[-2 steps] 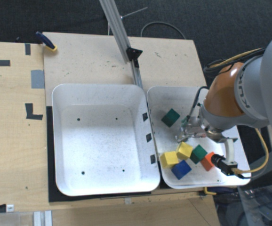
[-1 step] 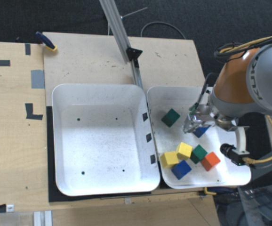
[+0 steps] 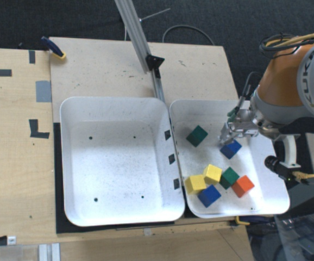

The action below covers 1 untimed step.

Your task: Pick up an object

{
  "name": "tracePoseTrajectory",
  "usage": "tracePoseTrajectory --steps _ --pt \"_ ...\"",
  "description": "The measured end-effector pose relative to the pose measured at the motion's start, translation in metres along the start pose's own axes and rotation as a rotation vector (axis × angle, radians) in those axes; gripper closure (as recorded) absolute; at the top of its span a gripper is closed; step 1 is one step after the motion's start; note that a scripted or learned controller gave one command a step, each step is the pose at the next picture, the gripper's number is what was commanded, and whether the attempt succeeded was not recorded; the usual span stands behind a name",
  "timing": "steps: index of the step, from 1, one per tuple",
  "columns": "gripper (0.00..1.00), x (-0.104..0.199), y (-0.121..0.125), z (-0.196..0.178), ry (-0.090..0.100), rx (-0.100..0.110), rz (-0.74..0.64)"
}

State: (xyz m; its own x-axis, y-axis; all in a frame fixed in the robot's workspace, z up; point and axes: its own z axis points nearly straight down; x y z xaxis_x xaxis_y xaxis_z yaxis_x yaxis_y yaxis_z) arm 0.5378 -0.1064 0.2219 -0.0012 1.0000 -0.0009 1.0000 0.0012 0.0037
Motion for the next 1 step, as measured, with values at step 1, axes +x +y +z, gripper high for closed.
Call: tracePoseTrajectory --steps 1 --pt "1.0 0.0002 0.0011 -0.034 0.0 0.001 0.0"
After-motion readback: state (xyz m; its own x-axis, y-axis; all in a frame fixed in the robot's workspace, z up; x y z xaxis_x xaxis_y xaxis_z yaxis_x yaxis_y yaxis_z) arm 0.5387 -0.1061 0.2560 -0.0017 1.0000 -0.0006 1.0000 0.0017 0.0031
